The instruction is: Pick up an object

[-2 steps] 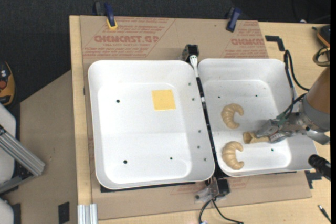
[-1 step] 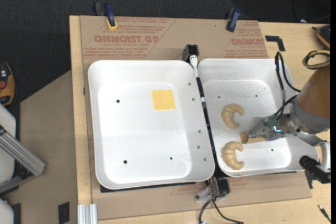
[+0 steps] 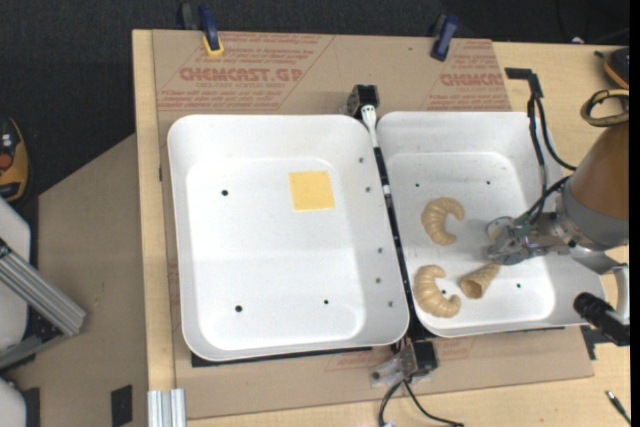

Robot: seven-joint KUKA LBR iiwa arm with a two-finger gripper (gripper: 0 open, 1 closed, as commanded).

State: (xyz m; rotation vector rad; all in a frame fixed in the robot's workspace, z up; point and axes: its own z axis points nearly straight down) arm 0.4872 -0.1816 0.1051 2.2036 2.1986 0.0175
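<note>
Two tan curved croissants (image 3: pixel 441 219) beside gripper (image 3: pixel 508 243).

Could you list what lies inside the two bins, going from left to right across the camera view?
Yellow square → lower croissant → upper croissant → small cone-shaped pastry → tool.

Both my bins are plain white: the left bin (image 3: pixel 200 245) holds a flat yellow square (image 3: pixel 311 190), the right bin (image 3: pixel 500 140) three tan croissants (image 3: pixel 442 218). Beneath them lies brown cardboard (image 3: pixel 300 65) with faded red lettering, pinned by blue clamps (image 3: pixel 208 27). My claw (image 3: pixel 512 240) is grey.
</note>
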